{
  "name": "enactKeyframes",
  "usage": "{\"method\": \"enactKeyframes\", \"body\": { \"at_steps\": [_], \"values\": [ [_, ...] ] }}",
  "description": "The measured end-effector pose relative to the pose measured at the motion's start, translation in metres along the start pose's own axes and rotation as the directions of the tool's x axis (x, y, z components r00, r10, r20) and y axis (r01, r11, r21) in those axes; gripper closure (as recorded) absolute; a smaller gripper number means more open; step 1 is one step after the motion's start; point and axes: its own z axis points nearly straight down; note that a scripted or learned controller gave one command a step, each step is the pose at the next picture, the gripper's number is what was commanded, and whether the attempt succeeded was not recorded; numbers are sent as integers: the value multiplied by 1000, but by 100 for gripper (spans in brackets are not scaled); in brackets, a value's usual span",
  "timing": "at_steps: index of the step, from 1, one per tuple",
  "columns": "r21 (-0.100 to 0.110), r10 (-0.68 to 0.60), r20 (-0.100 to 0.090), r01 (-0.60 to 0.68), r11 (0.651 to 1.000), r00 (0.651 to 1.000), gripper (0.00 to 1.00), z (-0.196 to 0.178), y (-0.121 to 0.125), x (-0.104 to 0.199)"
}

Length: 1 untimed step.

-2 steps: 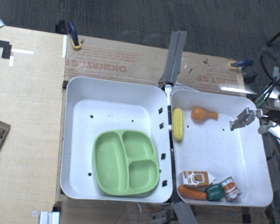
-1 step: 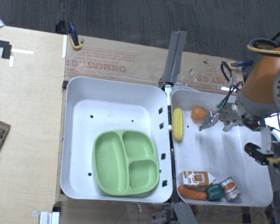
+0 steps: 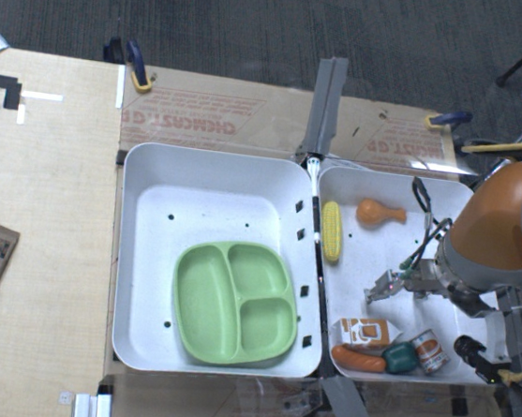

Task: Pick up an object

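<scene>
In the right bin (image 3: 392, 181) lie a yellow corn cob (image 3: 332, 230) along the left wall and an orange drumstick toy (image 3: 378, 213) near the back. At the front sit a small orange-and-white carton (image 3: 363, 332), a red sausage (image 3: 358, 359), a dark green piece (image 3: 401, 359) and a small can (image 3: 428, 351). My gripper (image 3: 385, 290) hangs low over the bare middle of this bin, just above the carton, with its fingers spread and nothing between them.
The left bin (image 3: 141, 188) holds a green divided plate (image 3: 234, 301). A grey divider post (image 3: 325, 107) rises between the bins at the back. The arm's orange band (image 3: 495, 222) covers the right bin's right side. Blue clamps (image 3: 139, 67) sit on the cardboard behind.
</scene>
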Motion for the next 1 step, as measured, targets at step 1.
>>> {"method": "enactKeyframes", "body": {
  "at_steps": [1],
  "values": [
    [0, 33, 0, -33, 999, 999, 0, 0, -40, 32]
  ]
}}
